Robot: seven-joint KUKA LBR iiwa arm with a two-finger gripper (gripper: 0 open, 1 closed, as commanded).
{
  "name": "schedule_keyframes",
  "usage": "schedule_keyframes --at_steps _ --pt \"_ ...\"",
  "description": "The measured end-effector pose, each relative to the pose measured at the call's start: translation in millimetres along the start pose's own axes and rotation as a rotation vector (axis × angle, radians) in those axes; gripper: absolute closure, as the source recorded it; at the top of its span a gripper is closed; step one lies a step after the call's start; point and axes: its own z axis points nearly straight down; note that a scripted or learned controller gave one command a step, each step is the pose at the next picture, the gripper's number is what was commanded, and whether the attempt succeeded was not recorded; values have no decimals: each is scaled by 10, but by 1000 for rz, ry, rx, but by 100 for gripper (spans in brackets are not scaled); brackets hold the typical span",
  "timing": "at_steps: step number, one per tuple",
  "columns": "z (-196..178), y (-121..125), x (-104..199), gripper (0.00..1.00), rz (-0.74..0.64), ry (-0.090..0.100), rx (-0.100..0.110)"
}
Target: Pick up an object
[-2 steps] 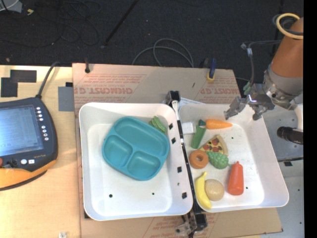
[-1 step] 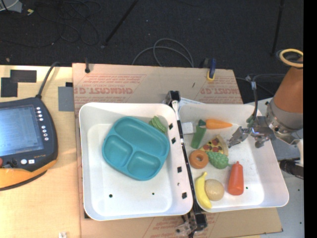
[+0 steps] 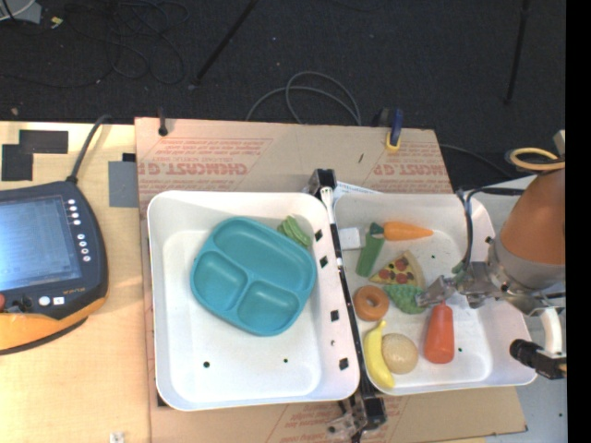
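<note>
The tool (image 3: 441, 291) sits low in the right bin (image 3: 480, 363), just above the upper end of the red bottle-shaped toy (image 3: 440, 333); whether it is apart or together cannot be told. Toys crowd the bin's left half: a carrot (image 3: 406, 232), a green pepper-like piece (image 3: 370, 252), a pizza slice (image 3: 399, 269), a leafy green piece (image 3: 406, 296), a ringed donut (image 3: 371, 302), a banana (image 3: 375, 358) and a pale round potato-like piece (image 3: 400, 353). Bare floor lies along its lower right. In the left bin (image 3: 175, 340), a smooth teal divided plate (image 3: 253, 274) lies off-centre, a green toy (image 3: 296, 232) at its upper right edge, with open floor below it.
</note>
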Motion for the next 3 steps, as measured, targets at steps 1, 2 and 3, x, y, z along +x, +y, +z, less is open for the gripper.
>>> schedule_keyframes --at_steps 1,2,3 --pt "252 -471 540 0 -1 9 17" --pt "140 -456 493 100 8 5 16" --pt "-1203 -288 935 100 -6 6 5"
